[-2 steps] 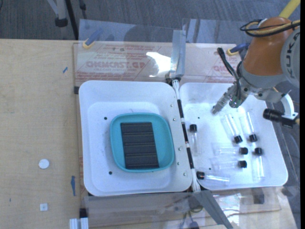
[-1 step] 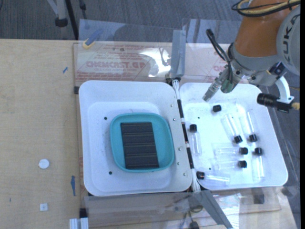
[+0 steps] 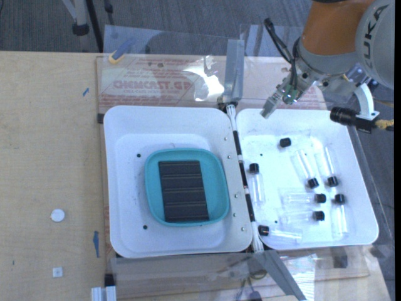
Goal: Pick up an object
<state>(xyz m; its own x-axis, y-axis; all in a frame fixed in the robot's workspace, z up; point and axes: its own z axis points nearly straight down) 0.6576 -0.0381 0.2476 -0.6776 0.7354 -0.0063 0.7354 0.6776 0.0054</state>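
The right white bin (image 3: 368,200) holds several clear plastic tubes with black caps, lying flat. One tube (image 3: 305,163) lies near the middle, another (image 3: 255,185) runs along the bin's left wall, and a loose black cap (image 3: 285,142) sits toward the back. My gripper (image 3: 270,108) hangs above the back left corner of this bin, tilted down and to the left. It is apart from every tube and nothing shows in it. The orange-banded wrist (image 3: 332,17) rises behind it at the upper right.
The left white bin (image 3: 124,137) bears a teal tray (image 3: 153,182) with a dark ribbed block (image 3: 183,191) in it. A grey divider post (image 3: 234,74) stands behind the seam between the bins. A black cylinder (image 3: 352,117) juts out over the right bin's back right edge.
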